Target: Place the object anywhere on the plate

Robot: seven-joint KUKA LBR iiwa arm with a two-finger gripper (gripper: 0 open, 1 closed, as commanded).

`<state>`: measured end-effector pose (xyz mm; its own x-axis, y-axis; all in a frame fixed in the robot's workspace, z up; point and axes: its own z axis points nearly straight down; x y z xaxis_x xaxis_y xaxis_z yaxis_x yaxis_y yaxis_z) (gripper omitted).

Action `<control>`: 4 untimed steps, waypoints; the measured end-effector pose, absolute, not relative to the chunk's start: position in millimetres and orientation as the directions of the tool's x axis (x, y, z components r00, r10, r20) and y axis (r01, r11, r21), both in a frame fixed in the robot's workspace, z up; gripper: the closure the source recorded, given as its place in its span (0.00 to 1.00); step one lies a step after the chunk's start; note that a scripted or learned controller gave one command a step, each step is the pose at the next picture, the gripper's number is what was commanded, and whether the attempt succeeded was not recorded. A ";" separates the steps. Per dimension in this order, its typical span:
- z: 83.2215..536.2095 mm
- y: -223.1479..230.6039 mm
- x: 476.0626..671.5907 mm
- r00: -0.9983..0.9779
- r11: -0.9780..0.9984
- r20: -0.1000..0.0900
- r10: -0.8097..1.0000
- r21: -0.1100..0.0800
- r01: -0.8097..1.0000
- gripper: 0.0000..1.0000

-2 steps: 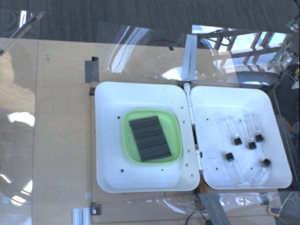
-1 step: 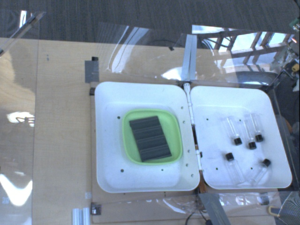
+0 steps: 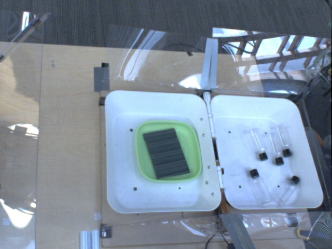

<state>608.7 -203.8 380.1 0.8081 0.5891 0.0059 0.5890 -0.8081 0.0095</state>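
Hand state cannot be told, whether released or clenched. A dark grey ribbed rectangular block (image 3: 165,153) is seen lying flat and slightly askew on the lime-green square plastic plate (image 3: 141,139), inside the left white bin (image 3: 119,113). If that block is the object, the placing is judged done. If a further piece is meant, one of the small clear vials with black caps (image 3: 262,154) scattered in the right white bin (image 3: 233,113) would be taken. A vial should be gripped across its body and set on the bare green margin beside the block. Glare is carried by the pale wooden tabletop (image 3: 62,139); dark carpet (image 3: 104,9) lies beyond.
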 end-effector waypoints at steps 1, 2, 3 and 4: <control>378.6 -203.5 664.6 0.862 -0.862 0.006 0.506 0.008 0.506 0.00; 368.7 -205.1 595.1 0.921 -0.921 0.006 0.390 0.005 0.390 0.00; 403.6 -205.1 596.1 0.959 -0.959 0.010 0.282 0.008 0.282 0.00; 380.5 -204.1 662.0 0.973 -0.973 0.007 0.229 0.006 0.229 0.00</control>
